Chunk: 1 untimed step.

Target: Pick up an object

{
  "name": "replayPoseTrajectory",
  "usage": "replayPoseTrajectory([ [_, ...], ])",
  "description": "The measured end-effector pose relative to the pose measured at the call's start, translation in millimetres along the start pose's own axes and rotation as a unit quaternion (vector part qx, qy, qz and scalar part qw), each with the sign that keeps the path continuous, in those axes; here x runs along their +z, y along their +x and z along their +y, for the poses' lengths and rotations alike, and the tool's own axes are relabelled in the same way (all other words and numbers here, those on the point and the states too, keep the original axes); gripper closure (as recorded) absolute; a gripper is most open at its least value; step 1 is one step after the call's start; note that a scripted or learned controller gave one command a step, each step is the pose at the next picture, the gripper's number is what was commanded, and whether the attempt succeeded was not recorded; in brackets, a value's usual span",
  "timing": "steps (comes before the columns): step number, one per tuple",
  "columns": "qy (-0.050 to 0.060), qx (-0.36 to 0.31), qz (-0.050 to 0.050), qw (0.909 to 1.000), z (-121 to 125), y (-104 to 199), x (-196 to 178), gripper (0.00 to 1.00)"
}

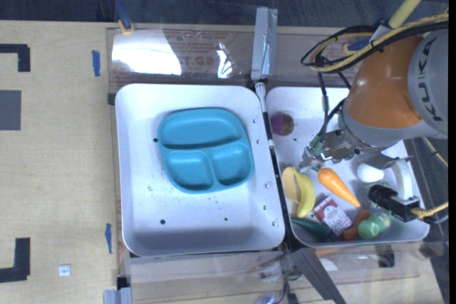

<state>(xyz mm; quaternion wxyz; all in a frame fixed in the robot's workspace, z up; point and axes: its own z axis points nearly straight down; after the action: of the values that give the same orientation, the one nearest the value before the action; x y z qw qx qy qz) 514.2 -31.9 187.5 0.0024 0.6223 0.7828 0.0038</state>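
- The counter [50,153] carries 2 white bins side by side. That gives me 1 to pick from and, I judge, 1 to drop into.
- The left bin [132,174] holds 1 blue plate [205,148] with 3 compartments. It lies flat near the middle, and it looks too wide and low for an easy grasp.
- The right bin [299,100] holds all the small things, crowded toward its near edge, so that is where I am working.
- 1 purple fruit [282,124] sits alone near the far left corner, well apart from the rest.
- 1 yellow banana [302,192] lies by the left wall, and 1 dark green piece [310,226] lies just below it.
- My gripper [326,151] hangs over the middle of this bin, just above the carrot's leafy end. I cannot tell whether it is released or clenched, and I see nothing in it.
- 1 carrot [336,185] lies slanted in the bin, between the banana and the egg. It is the thing nearest to me, so I take it as my likely target.
- 1 red-and-white packet [329,213] lies just below the carrot, with 1 small red piece [353,228] beside it.
- 1 white egg [370,172] and 1 green ball [370,227] lie farthest right, close under my wrist, which makes them harder to reach cleanly.
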Motion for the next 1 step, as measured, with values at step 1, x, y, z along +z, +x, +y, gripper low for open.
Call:
replayPoseTrajectory([
  [1,0.005,-0.03,0.0,0.9995,-46.8,-47.1,2.8,1.0],
])
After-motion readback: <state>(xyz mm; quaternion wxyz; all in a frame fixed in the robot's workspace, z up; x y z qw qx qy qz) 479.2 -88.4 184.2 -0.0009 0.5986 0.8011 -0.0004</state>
